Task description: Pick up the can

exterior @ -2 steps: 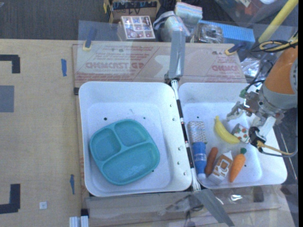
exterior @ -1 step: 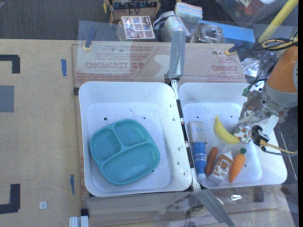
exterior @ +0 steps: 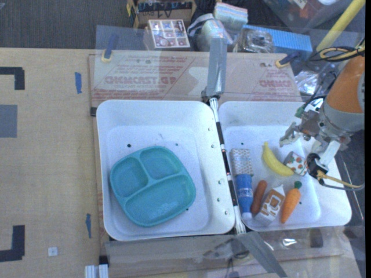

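In the right bin (exterior: 342, 210), I see the can (exterior: 243, 181) lying untouched; my gripper (exterior: 306, 136) hangs open, well apart. Approach and grasp remain.

- Smooth teal plastic divided tray (exterior: 152, 185) — matt.
- Slim blue can (exterior: 243, 191) — faintly glossy.
- Shallow white plastic bins (exterior: 153, 116), finely speckled.
- Pale matt wooden bench (exterior: 43, 155).

bins: I count 2, left (exterior: 110, 117) and right (exterior: 243, 114) | tray (exterior: 152, 184): 1 | banana (exterior: 273, 161): 1 | carrot (exterior: 290, 200): 1 | can (exterior: 243, 191): 1 | carton (exterior: 270, 205): 1
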Controlling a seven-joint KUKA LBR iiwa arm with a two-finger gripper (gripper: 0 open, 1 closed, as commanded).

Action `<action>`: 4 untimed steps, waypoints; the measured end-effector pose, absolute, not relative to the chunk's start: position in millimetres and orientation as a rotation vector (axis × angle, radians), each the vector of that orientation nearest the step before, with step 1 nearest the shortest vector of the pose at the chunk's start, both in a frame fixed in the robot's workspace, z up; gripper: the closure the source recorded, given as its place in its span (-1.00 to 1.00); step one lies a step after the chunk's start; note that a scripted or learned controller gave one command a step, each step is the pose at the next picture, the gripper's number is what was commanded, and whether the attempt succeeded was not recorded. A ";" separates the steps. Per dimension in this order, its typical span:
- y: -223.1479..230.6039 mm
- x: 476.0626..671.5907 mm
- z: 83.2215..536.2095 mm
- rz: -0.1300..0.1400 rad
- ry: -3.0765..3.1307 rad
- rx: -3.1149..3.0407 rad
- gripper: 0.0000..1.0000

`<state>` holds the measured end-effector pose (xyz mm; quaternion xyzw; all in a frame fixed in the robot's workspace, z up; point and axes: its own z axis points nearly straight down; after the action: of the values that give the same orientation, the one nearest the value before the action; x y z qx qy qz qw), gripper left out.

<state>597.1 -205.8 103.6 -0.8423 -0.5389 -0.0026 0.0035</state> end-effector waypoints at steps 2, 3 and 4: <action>-202.5 665.8 86.7 -0.003 -1.715 -2.615 -1.00; -151.2 666.8 245.4 0.001 -1.254 -2.881 -1.00; -143.6 648.2 94.5 0.002 -1.248 -2.882 -1.00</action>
<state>648.2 -143.6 94.5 -0.9177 -0.3973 0.0008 0.0004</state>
